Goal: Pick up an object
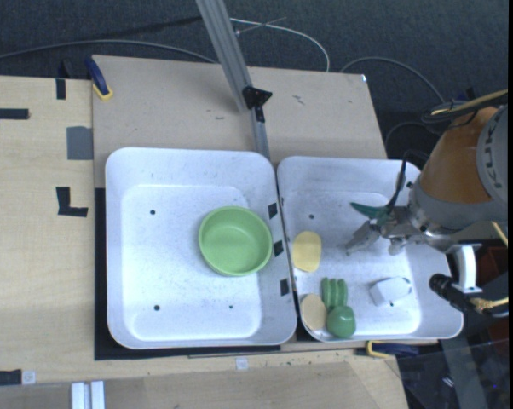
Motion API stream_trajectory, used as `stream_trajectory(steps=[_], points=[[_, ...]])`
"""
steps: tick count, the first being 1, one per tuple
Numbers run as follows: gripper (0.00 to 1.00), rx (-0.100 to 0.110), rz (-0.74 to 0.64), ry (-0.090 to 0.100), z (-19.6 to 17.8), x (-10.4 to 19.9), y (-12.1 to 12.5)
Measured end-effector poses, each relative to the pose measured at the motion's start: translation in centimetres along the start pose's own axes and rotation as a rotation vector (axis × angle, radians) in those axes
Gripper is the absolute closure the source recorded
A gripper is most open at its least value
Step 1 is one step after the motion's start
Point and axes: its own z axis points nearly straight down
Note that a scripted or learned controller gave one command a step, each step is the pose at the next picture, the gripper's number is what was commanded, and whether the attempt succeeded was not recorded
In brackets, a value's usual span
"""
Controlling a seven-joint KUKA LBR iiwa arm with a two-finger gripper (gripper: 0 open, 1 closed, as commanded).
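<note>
The gripper (369,228) hangs over the right bin (325,175), its fingers spread apart with nothing between them. The white object (389,290) lies on the bin floor below and right of the fingertips, apart from them. The pale yellow piece (307,251) lies to their left; it seems flat, though the view is blurred.

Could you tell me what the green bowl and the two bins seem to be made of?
The green bowl looks like moulded plastic: one even colour, smooth, with a soft sheen on its rim. The left bin and the right bin look like thin white plastic, matte and finely speckled, with rounded corners, though coated metal cannot be ruled out.
</note>
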Motion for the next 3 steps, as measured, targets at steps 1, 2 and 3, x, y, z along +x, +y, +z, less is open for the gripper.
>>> stream_trajectory(steps=[1,2,3], points=[[0.00,-0.008,0.000,-0.003,4.6,0.0,0.0],[1.00,-0.006,-0.001,-0.001,3.4,0.1,0.0],[1.00,-0.013,0.000,-0.003,-2.7,0.0,0.6]])
